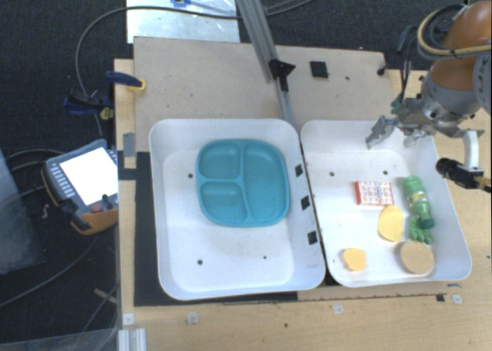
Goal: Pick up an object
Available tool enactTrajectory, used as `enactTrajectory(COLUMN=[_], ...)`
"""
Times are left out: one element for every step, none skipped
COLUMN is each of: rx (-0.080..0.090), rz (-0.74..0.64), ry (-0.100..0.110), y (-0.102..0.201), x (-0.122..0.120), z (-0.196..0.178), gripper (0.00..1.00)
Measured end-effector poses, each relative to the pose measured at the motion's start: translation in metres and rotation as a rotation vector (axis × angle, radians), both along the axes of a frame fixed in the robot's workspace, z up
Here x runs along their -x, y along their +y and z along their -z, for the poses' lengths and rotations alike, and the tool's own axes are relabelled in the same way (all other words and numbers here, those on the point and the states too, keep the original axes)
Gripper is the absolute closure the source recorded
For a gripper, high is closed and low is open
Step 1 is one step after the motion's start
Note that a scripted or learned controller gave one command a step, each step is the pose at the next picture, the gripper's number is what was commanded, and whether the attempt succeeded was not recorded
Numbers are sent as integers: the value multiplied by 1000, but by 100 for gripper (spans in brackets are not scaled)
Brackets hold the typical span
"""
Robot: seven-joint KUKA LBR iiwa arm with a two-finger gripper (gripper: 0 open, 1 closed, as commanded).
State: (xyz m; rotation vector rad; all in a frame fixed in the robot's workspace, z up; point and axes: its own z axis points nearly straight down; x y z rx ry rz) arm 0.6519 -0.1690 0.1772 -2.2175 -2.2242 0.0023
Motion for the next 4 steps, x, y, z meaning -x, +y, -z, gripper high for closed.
enactTrajectory(rx=[0, 0, 2, 1], rz=[1, -1, -3, -3], ry=[-1, -2, -8, -9], y=[-1, -1, -1, -2], x=[0, 0, -2, -14], z=[41, 93, 79, 26], gripper=[0, 0, 100, 100])
